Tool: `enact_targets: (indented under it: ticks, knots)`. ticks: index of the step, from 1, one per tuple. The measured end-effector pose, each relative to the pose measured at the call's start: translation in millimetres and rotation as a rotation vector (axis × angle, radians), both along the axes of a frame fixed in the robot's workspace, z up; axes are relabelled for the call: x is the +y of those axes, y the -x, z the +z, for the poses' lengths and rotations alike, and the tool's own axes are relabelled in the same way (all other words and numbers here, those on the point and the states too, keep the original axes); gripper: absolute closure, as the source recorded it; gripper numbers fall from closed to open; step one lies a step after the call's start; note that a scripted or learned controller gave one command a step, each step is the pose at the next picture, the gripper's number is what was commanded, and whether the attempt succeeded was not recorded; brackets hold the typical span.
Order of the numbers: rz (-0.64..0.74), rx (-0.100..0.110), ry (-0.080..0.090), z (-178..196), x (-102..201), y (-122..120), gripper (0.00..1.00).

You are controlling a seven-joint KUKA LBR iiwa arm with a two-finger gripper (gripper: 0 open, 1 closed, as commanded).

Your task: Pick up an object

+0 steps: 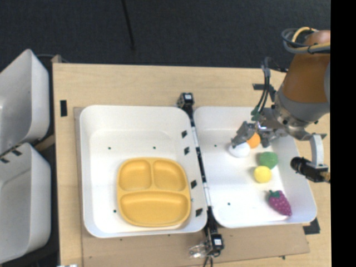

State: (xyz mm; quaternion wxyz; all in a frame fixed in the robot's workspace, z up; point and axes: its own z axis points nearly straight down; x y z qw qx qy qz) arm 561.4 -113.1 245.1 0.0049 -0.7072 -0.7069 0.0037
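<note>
White object point(240, 149) sits just at 8 o'clock of your end effector point(253, 135); its grip state I cannot tell.

Yellow 3-compartment plate point(153, 200) lies in left bin point(92, 132), toward its front-right, w/ right bin point(222, 204) touching alongside, both on wood bench point(139, 82); white chairs point(19, 143) at far left.

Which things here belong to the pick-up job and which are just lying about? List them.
Job: gripper, white object, orange object, green object, yellow ball, purple grapes, right bin.
Lying about: yellow divided plate, left bin.
</note>
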Motion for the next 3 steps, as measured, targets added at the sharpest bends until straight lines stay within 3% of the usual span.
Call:
enact_targets:
  ticks: [1, 3]
  knots:
    - [0.003, -0.014, 0.002, 7, 0, -2, 0.00]
    - [-0.005, -0.012, 0.004, -89, 0, -19, 0.00]
